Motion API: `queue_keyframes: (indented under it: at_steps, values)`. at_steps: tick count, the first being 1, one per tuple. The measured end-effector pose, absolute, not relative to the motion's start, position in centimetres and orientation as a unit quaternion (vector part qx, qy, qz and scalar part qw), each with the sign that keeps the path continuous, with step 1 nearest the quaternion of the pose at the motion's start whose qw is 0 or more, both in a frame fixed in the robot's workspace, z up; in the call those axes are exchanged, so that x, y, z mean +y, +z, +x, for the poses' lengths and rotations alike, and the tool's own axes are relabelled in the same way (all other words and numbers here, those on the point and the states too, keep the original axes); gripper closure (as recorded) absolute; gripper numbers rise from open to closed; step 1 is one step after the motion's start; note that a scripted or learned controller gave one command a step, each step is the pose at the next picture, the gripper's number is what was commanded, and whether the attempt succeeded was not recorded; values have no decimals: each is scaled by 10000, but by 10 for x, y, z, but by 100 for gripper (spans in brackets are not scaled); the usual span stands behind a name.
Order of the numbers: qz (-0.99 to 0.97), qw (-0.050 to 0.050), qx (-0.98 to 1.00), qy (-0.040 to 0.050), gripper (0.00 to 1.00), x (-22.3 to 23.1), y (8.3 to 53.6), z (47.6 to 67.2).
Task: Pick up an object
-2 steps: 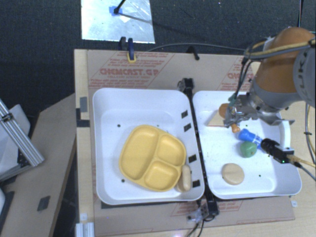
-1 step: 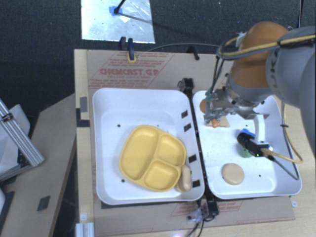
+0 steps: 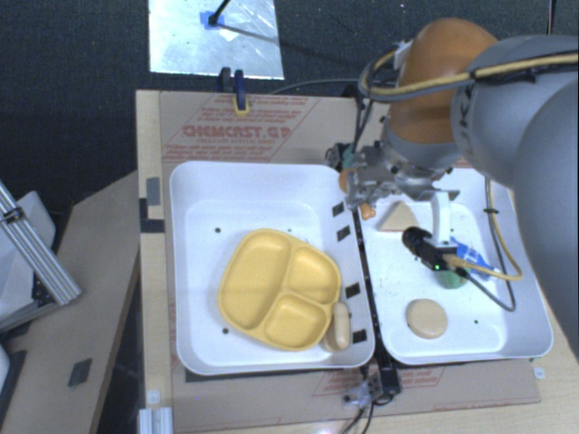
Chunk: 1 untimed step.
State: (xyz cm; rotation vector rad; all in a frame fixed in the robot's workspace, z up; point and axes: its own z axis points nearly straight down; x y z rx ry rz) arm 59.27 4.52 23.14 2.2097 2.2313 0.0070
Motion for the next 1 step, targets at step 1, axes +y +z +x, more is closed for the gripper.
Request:
queue_keyframes:
  at_steps: [1]
  values:
    - [7036,-2,7106,13,100,98,219,605]
